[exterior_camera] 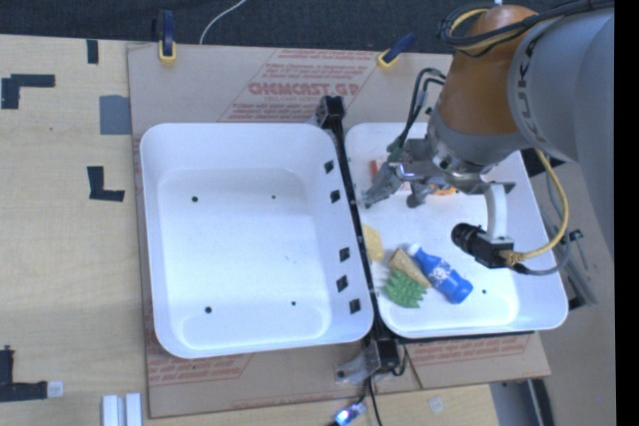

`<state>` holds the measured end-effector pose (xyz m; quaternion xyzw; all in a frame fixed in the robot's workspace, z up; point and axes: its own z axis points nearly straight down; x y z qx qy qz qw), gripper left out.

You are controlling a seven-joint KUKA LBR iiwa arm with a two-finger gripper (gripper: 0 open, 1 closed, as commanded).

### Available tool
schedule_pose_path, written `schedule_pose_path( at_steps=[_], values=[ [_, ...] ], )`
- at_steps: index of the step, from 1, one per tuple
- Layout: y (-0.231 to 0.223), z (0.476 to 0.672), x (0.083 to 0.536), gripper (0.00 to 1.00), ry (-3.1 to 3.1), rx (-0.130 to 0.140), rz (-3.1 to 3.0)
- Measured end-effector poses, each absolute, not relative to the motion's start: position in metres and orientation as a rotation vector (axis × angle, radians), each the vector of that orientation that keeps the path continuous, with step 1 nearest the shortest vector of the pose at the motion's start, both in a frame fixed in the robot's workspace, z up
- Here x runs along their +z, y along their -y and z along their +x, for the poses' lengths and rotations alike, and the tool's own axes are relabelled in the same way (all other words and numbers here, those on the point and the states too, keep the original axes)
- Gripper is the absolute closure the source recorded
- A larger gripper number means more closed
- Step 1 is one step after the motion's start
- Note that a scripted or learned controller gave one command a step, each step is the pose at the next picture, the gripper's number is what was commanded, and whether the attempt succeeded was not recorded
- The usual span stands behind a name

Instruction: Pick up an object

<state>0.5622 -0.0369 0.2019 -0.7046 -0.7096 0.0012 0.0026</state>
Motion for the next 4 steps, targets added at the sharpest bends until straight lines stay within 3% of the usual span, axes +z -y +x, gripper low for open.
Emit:
schedule_pose_path(
  at_steps=[1,2,3,4],
  values=[
    [-0.039,0.562,0.182,1.00,2.227,0.003,-2.208],
    [0.036,0.529,0.257,1.00,2.218,-0.001,-2.231],
    [-0.007,0.538,0.226,1.00,2.224,0.005,-2.214],
    [-0.043,0.526,0.234,1.00,2.226,0.002,-2.213]
  ],
)
